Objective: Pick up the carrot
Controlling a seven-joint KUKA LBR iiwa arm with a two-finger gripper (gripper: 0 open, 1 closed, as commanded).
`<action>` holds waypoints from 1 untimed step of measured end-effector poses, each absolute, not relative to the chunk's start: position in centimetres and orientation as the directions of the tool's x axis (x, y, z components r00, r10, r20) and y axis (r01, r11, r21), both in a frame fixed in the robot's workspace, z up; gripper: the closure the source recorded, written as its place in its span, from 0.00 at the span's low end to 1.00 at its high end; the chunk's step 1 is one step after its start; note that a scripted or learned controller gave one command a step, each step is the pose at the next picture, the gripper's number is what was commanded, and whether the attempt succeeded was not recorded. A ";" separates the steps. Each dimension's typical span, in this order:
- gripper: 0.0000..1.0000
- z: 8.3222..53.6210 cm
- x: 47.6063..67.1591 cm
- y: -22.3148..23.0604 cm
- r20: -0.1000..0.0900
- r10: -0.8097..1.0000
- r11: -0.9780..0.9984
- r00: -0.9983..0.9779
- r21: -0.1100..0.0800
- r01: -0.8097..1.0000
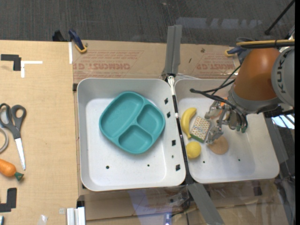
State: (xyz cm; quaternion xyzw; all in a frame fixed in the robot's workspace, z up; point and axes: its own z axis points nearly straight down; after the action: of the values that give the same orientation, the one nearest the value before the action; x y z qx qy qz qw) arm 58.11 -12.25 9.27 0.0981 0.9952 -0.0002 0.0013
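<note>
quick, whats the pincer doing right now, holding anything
Pincer: low in the right bin, by the sponge; whether it is open or closed, or holding anything, cannot be told. The carrot lies out on the bench.

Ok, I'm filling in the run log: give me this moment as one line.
gripper over right bin, by sponge | carrot on bench, outside bins | teal plate in left bin

High slanted view over both bins [83, 139]
</note>
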 end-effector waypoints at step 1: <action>0.00 10.7 61.0 -22.2 -0.007 0.190 0.982 -0.982 -0.001 0.190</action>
State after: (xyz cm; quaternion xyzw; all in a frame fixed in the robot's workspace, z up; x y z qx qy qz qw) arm 60.96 -22.24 10.72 0.0953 0.9954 -0.0008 0.0037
